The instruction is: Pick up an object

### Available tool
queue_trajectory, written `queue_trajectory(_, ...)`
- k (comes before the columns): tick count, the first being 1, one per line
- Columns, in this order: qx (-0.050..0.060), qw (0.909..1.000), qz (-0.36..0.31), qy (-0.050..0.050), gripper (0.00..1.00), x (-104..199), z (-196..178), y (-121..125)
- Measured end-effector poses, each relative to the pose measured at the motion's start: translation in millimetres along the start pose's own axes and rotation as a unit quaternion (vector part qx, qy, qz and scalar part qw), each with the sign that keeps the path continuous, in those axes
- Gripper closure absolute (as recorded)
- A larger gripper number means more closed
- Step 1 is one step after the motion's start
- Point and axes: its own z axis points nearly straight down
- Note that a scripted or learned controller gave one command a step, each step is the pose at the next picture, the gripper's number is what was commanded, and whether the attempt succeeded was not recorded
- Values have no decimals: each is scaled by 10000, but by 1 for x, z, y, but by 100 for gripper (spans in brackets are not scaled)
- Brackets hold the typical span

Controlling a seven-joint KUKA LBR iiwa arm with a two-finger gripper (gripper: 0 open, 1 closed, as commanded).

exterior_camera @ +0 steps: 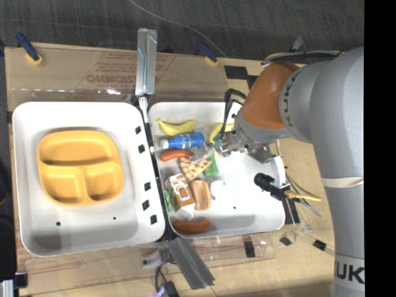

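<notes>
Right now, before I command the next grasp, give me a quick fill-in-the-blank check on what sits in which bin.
1. The yellow tray lies in the ____ bin.
2. The banana lies just above the ____ bottle.
3. The sausage lies near the ____ edge of the right bin.
4. The arm hangs over the ____ bin.

Missing words: left; blue; bottom; right
</notes>
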Motion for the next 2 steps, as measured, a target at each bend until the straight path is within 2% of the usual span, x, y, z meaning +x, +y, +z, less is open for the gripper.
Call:
queue_trajectory(1,57,9915,1300,-1,0,18,7,31)
queue_trajectory(2,60,9917,1282,3,100,18,-2,32)
